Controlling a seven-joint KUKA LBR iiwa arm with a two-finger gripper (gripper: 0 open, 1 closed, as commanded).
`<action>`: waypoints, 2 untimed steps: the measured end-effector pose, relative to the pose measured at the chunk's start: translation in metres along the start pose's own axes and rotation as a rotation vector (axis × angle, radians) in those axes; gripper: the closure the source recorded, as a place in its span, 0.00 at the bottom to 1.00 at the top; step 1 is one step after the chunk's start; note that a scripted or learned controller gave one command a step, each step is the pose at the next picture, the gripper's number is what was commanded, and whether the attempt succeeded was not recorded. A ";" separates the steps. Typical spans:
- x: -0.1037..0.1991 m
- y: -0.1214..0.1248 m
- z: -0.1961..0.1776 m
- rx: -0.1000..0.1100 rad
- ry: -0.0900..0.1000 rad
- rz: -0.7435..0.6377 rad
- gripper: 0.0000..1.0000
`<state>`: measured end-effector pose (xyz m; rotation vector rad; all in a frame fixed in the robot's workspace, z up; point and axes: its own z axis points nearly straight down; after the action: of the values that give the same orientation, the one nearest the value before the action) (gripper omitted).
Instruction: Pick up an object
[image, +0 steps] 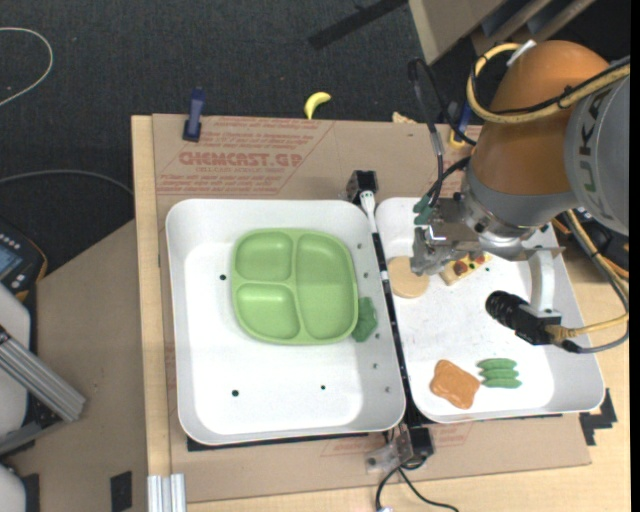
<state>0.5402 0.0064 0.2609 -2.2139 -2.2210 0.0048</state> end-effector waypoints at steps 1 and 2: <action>-0.002 -0.020 -0.244 -0.029 -0.001 0.001 1.00; 0.036 -0.041 -0.151 0.003 -0.002 -0.001 1.00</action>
<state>0.4998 0.0421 0.4121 -2.2120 -2.2214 0.0102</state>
